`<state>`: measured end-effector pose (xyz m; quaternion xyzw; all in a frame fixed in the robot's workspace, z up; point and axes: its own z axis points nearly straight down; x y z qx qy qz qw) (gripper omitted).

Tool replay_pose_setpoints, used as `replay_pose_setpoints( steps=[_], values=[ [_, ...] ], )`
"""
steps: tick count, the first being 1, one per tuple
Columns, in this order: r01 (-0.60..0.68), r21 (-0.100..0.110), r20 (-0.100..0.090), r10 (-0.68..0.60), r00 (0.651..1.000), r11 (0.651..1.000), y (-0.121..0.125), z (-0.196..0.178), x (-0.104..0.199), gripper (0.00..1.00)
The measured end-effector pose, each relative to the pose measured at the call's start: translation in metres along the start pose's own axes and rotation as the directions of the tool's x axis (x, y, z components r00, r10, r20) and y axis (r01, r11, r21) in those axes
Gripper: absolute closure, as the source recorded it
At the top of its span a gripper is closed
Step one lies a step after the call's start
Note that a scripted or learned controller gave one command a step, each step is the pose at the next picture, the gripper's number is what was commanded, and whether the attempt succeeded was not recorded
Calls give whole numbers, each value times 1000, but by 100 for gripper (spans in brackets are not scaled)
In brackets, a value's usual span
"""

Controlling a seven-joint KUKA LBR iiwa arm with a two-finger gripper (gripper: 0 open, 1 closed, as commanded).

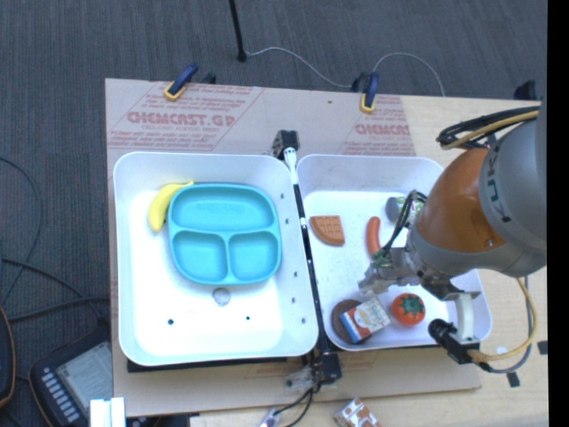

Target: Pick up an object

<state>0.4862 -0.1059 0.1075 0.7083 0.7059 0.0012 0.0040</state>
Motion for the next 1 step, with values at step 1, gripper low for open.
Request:
replay_pose_setpoints(
  steps=[1],
  values=[
    [0, 0, 0, 0, 1000, 1000, 0, 0, 0, 0]
  ],
)
